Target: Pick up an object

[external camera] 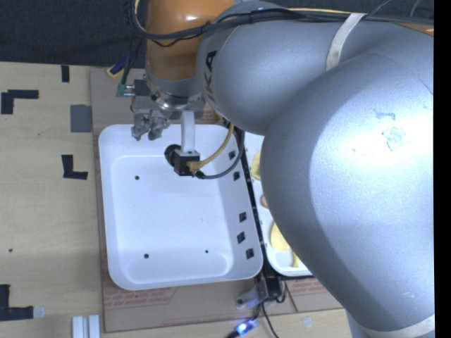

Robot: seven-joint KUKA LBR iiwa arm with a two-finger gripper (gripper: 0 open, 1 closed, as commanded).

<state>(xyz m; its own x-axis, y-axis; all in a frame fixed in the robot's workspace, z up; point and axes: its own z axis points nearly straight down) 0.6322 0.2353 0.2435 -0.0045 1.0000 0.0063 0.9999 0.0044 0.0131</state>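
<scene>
Gripper: the gripper (150, 127) hung over the far edge of the left bin (116, 189). Its fingers were a little apart, with nothing between them.

Object: yellow things (280, 241) lay in the right bin (290, 265), well off to the gripper's right, mostly hidden under the big grey arm (338, 139).

Look of object: pale yellow and smooth; their shape was too hidden to tell.

Doing it well: I think the gripper should go over the yellow things, drop straight down, then close gently around one.

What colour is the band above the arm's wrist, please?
Orange band, in the camera view.
</scene>
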